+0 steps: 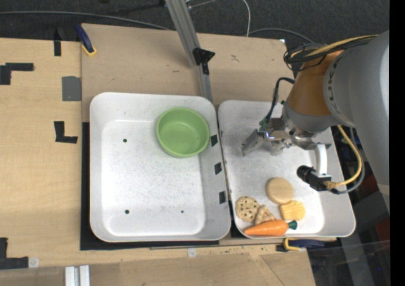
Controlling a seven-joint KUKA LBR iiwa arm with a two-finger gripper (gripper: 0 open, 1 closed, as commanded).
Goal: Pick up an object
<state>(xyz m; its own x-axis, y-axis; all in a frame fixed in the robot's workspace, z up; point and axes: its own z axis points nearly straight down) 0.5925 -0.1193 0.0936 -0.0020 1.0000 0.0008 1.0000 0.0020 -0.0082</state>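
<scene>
Nearest, along the right bin's (335,224) front edge: orange carrot (269,228), beside cookie (246,207), yellow wedge (292,210), tan round (279,189). Green bowl (183,131) in left bin (104,171). Gripper (252,145) low over right bin's bare middle, fingers spread, grasping nothing. Arm cut off at right.

Left bin (114,171): green bowl (183,131), upper right. Right bin (250,171): gripper (252,145) above upper part; cracker (246,207), round biscuit (280,190), cheese wedge (293,210), carrot (269,228) clustered lower right.
</scene>
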